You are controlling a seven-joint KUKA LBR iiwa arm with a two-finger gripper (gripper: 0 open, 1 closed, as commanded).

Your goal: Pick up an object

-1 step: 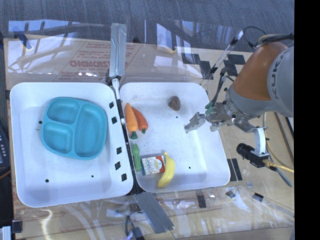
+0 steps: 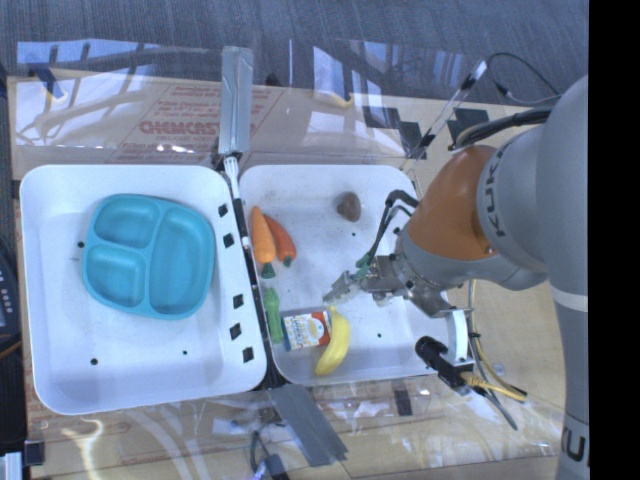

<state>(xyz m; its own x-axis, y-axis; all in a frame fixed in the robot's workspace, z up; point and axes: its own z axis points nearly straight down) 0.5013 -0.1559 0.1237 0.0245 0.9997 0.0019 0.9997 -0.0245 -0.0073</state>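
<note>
two white bins sit side by side on a brown bench [image 2: 150, 118] with shiny see-through walls, grey carpet [image 2: 150, 3] behind. the left bin [image 2: 50, 358] has a blue plate [image 2: 150, 255]. the right bin [image 2: 310, 183] has two carrots [image 2: 270, 238], a brown stone [image 2: 348, 206], a green pen [image 2: 272, 313], a small box [image 2: 306, 329] and a banana [image 2: 336, 343]. the gripper [image 2: 342, 286] hangs above the banana, fingers apart, holding nothing

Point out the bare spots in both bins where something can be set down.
Left bin: bare floor all around the blue divided plate, widest along its near side. Right bin: bare between the carrots and the brown lump. Crowded near the front: green item, small carton, banana and the tool.
</note>
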